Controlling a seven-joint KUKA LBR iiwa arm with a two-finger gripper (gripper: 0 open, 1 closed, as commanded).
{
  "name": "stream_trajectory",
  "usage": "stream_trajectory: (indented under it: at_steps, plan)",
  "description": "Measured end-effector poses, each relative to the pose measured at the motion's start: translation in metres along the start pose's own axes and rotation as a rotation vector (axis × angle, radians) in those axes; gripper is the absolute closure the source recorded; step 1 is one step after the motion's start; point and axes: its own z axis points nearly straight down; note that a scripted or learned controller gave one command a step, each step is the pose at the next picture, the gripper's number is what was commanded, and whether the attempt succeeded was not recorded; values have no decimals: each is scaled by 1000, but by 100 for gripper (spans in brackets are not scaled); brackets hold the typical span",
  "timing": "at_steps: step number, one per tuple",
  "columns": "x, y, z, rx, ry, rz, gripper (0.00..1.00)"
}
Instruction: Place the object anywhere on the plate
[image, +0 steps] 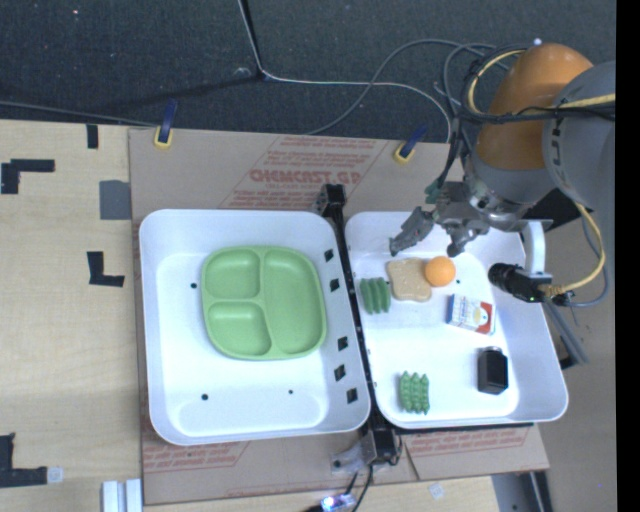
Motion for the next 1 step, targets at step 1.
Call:
stream_trajectory:
  at_steps: [1]
  plan:
    - [0, 3, -8, -13, -1, -3, 0]
